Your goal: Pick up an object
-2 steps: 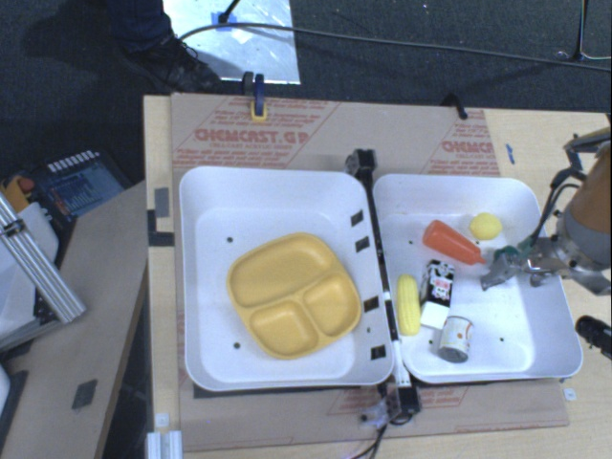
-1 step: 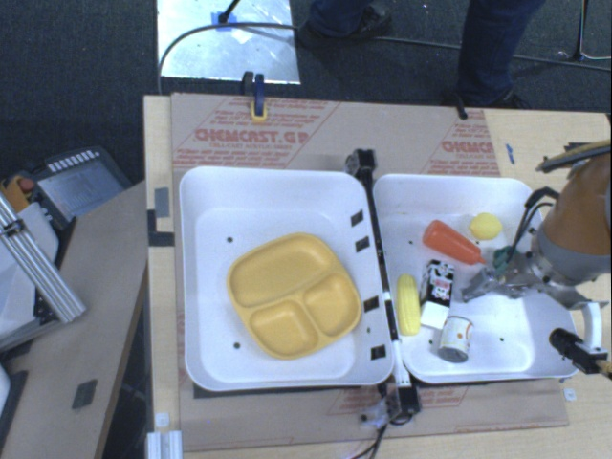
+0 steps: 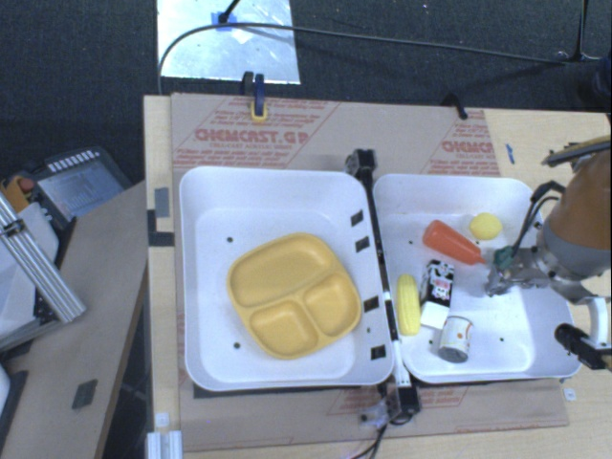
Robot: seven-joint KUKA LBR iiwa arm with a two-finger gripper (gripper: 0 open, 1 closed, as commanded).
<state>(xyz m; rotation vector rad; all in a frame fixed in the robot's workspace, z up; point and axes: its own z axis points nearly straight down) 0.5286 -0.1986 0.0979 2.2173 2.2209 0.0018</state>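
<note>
In the right bin (image 3: 507,352) lie an orange carrot (image 3: 452,242), a small yellow lemon (image 3: 486,226), a yellow corn cob (image 3: 408,304), a black-and-white cow-patterned item (image 3: 439,280) and a white can (image 3: 455,338) on its side. My gripper (image 3: 497,281) hangs low over the bin's right half, just right of the carrot's tip and below the lemon. The arm comes in from the right edge with its orange band above the wrist. Nothing shows between the fingers.
The left bin (image 3: 206,218) holds a yellow divided plate (image 3: 292,295). A black divider with clips (image 3: 376,256) runs between the two bins. A yellow clamp (image 3: 257,98) sits at the bench's far edge, and a side table (image 3: 57,256) stands to the left.
</note>
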